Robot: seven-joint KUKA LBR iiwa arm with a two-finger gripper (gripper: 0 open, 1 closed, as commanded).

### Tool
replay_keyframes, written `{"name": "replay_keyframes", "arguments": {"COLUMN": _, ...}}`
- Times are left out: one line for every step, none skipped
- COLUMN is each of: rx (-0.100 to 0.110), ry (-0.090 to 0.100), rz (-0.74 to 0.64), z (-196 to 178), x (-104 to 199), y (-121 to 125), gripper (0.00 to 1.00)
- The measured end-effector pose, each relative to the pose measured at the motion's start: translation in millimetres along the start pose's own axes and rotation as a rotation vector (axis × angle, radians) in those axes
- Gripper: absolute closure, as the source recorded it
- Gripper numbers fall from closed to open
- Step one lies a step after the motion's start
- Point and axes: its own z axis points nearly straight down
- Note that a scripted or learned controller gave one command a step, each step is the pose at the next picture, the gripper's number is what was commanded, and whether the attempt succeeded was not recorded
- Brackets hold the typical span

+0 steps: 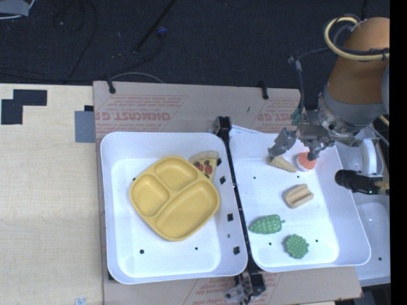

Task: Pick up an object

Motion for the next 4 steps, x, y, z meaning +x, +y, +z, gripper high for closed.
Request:
{"name": "replay_keyframes", "arguments": {"rx": -0.011, "ry": -0.001, "rz": -0.002, "z": -6, "x": 0, "y": 2, "gripper": 0.0}}
{"name": "replay_keyframes", "arguments": {"rx": -0.006, "ry": -0.001, "rz": -0.001, "z": 57, "x": -1, "y": -2, "gripper": 0.0}}
{"name": "replay_keyframes", "arguments": {"rx": -0.006, "ry": -0.001, "rz": 0.0, "z": 104, "x": -8, "y": -5, "gripper": 0.0}}
{"name": "replay_keyframes", "arguments": {"rx": -0.007, "ry": 0.0, "rz": 0.0, "z": 154, "x": -10, "y": 4, "gripper": 0.0}}
